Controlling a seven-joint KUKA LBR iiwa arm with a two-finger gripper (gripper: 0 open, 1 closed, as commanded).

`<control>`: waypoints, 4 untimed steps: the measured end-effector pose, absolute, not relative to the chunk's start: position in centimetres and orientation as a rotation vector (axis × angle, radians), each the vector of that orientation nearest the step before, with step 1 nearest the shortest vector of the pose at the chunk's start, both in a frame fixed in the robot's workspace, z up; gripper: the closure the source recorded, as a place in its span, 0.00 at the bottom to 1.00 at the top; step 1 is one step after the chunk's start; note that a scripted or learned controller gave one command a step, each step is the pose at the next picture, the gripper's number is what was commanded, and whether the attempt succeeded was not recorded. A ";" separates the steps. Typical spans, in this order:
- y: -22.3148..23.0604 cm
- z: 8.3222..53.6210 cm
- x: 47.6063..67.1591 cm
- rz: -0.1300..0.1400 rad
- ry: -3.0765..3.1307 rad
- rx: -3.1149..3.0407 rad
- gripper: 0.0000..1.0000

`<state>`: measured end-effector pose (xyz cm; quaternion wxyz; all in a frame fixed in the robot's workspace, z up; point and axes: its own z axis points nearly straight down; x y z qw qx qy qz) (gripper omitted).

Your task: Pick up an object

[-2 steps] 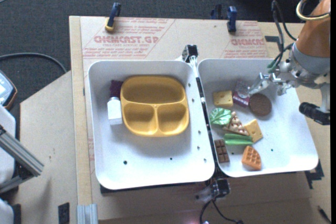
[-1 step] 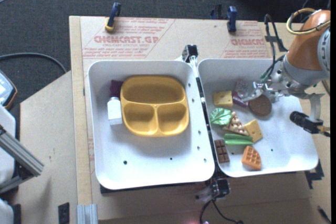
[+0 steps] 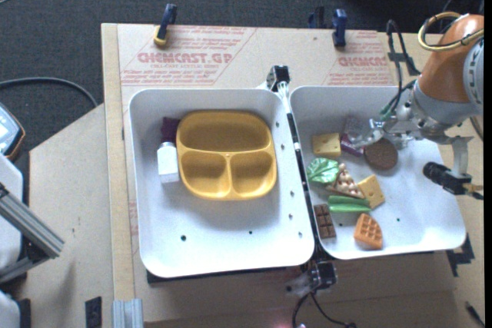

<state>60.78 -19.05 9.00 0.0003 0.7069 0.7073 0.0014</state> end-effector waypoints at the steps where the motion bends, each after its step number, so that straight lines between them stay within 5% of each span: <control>1: -18.9 10.3 61.1 0.016 2.217 2.214 1.00; 4: -18.6 22.7 61.4 0.004 2.218 2.216 1.00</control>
